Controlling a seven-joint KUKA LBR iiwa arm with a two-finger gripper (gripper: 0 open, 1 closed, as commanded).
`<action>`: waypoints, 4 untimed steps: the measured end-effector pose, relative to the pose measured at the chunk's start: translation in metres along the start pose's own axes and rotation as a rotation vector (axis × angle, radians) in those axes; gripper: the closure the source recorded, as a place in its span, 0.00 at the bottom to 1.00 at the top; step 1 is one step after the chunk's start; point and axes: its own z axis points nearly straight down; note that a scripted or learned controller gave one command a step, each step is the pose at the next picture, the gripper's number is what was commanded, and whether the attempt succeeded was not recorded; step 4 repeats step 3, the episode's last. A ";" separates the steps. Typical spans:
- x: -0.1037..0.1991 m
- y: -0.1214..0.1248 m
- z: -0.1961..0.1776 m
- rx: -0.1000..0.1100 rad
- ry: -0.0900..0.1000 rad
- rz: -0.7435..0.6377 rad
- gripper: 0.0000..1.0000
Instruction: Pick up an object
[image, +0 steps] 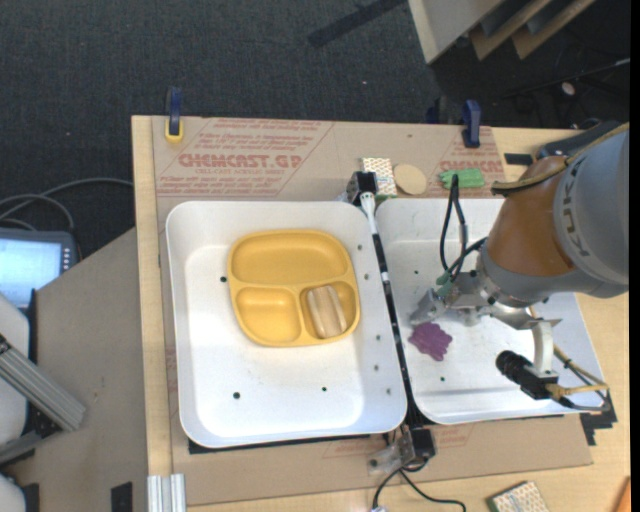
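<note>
Approach step in hand: gripper (432, 306) hovers just above the purple object (431, 341) at right-centre frame, finger state cannot be told; next move calls for descent and closure.

You are looking at a bench (150, 330) of light wood, and a brown board (260, 160) with red printing is covering most of its top. Two shallow white bins are sitting on this board side by side, touching along their inner edges: the left bin (200, 400) and the right bin (470, 395). Two blue clamps (175, 112) are gripping the far edge of the board. Near that edge, just behind the bins, a small round tan disc (409, 179) and a green piece (463, 180) are lying on the board.
</note>
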 end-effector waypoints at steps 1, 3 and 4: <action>-0.002 -0.050 0.000 -0.001 0.000 0.000 0.00; 0.090 -0.011 -0.106 -0.019 0.001 -0.013 1.00; 0.090 -0.011 -0.106 -0.019 0.001 -0.013 1.00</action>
